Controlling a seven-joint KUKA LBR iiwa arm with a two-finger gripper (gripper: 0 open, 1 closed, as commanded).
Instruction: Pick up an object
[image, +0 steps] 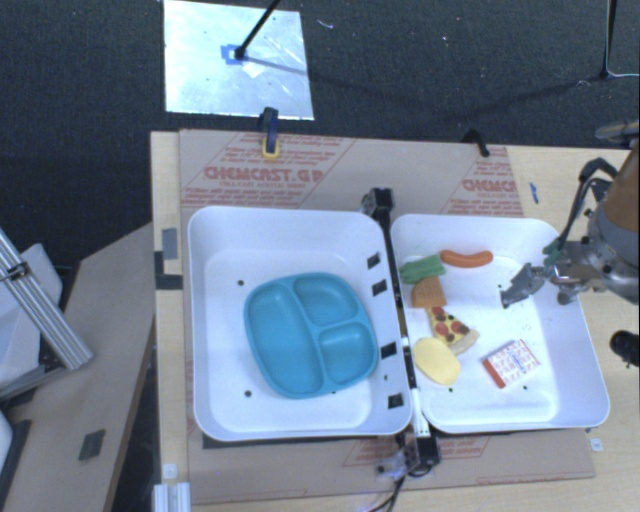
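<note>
A blue divided plate (308, 333) lies in the left bin (215, 240); the gripper (522, 287) hangs over the right bin (580, 390), near toy foods

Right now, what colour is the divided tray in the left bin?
Light blue tray, seen best in the camera view.

You have two white bins (215, 250), one blue plate (310, 333), one hot dog (466, 258), one green piece (422, 268), one brown piece (428, 292), one pizza slice (452, 328), one yellow piece (437, 361), one red-and-white packet (511, 362).

High slanted view (both bins (300, 225))
</note>
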